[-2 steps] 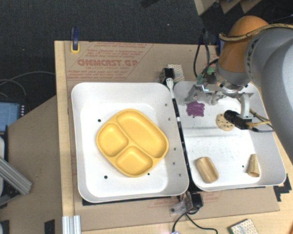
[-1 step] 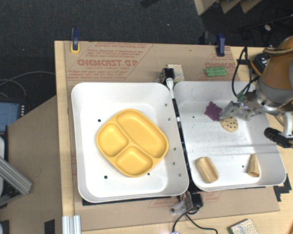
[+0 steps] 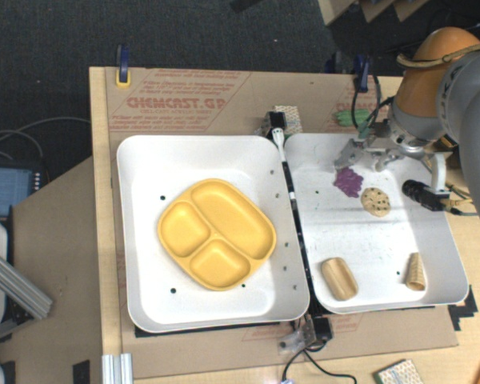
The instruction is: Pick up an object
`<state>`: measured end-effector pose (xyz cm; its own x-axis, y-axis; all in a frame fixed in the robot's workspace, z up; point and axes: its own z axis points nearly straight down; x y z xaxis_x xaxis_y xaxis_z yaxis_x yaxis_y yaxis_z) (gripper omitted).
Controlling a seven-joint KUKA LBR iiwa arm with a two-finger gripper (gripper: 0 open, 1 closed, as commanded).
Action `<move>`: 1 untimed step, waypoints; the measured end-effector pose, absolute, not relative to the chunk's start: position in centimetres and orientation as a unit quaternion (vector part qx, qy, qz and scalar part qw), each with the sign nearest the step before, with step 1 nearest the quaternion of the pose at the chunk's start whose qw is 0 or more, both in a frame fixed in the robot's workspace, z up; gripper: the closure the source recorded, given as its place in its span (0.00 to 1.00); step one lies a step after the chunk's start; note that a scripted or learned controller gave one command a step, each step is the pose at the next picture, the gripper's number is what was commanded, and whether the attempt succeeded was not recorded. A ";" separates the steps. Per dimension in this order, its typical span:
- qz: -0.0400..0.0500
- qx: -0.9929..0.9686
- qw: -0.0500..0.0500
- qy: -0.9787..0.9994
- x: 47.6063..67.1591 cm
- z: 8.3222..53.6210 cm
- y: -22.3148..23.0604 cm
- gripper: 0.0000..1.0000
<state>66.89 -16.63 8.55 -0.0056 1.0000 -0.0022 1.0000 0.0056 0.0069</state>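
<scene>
Left bin [image 3: 136, 238] holds a yellow divided plate [image 3: 216, 233]. Right bin [image 3: 440, 246] holds the rest: purple grape bunch [image 3: 349, 182] near the top, cookie [image 3: 376, 201] just beside it, bread roll [image 3: 338, 278] and cone [image 3: 416, 271] along the front. Gripper [image 3: 362, 155] hovers at the grapes; can't tell its state.

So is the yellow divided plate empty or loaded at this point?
Empty. All three compartments of the yellow plate show bare yellow; it lies flat in the left bin.
</scene>
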 end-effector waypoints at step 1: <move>-0.001 0.710 0.000 0.704 58.4 13.4 -22.5 0.00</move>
<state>58.41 -22.50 13.39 0.0076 1.0000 -0.0013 1.0000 -0.0077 -0.0025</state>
